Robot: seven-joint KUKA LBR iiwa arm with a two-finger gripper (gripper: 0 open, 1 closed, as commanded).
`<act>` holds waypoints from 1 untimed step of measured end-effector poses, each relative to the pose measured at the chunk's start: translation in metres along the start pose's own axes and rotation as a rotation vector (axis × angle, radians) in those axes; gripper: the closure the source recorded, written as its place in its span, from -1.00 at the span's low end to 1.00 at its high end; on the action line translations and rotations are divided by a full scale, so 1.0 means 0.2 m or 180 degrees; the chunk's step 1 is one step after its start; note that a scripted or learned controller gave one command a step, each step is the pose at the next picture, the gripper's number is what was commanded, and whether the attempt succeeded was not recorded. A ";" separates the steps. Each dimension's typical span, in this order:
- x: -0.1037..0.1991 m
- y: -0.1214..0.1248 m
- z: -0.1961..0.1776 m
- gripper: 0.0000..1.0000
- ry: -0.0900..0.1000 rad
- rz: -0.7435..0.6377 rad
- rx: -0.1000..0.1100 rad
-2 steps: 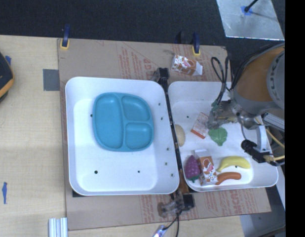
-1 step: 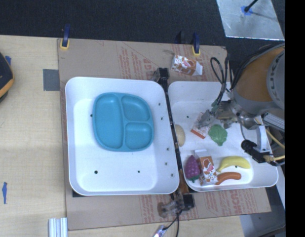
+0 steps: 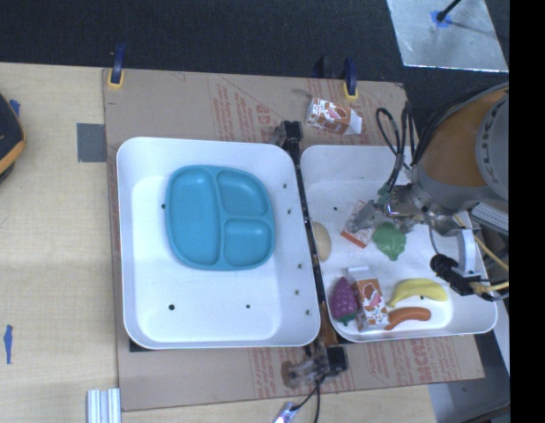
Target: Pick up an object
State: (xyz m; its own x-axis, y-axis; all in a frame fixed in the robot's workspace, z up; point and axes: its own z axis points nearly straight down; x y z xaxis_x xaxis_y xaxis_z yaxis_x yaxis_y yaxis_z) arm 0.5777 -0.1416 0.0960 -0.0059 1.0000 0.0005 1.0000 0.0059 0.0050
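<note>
One tool [image 3: 371, 216] in right bin [image 3: 343, 170], green toy [image 3: 391, 241] just beside it, finger state unclear

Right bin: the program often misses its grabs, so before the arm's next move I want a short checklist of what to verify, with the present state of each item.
1. Gripper is over the shallow white right bin: ok.
2. Something sits between the jaws: cannot tell; the tip is small and blurred.
3. Nearest targets, the small orange-red flat piece and the green leafy toy vegetable, lie close to the tip: ok.
4. Purple toy grape bunch, small printed carton, yellow toy banana and orange toy sausage crowd the near edge: not ok for a clean single pick.
5. Blue divided plate lies in the left bin, apart from the arm: ok.
</note>
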 end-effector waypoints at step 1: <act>-0.17 0.21 0.00 -1.00 -0.0002 0.0004 -0.0003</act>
State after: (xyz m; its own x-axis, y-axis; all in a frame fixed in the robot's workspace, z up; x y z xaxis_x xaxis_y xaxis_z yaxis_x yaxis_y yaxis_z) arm 0.6194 -0.1762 0.0959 -0.0048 1.0000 0.0000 1.0000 0.0048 0.0061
